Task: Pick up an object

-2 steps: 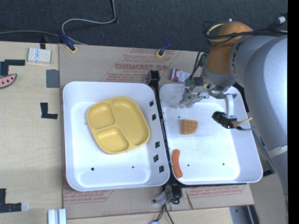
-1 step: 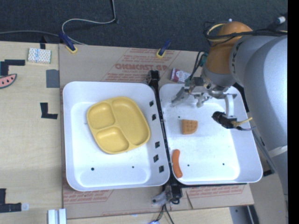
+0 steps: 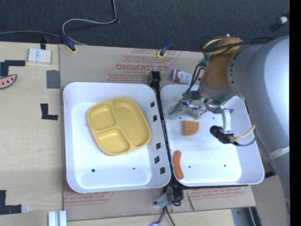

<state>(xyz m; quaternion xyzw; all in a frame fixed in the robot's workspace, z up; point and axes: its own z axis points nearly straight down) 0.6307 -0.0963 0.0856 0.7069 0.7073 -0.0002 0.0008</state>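
A small orange waffle-like piece (image 3: 190,127) lies in the middle of the right bin (image 3: 235,173). An orange-red sausage (image 3: 178,164) lies near that bin's front left corner. My gripper (image 3: 188,106) hangs low over the back of the right bin, just behind the waffle piece and apart from it. Nothing shows in its grasp. A yellow three-compartment plate (image 3: 120,125) rests in the left bin (image 3: 80,164).
A small red and white packet (image 3: 180,76) lies on the cardboard behind the right bin. The divider (image 3: 159,126) between the bins carries black clips. My grey arm (image 3: 268,93) covers the right bin's right side. Small items (image 3: 40,56) sit on the bench at far left.
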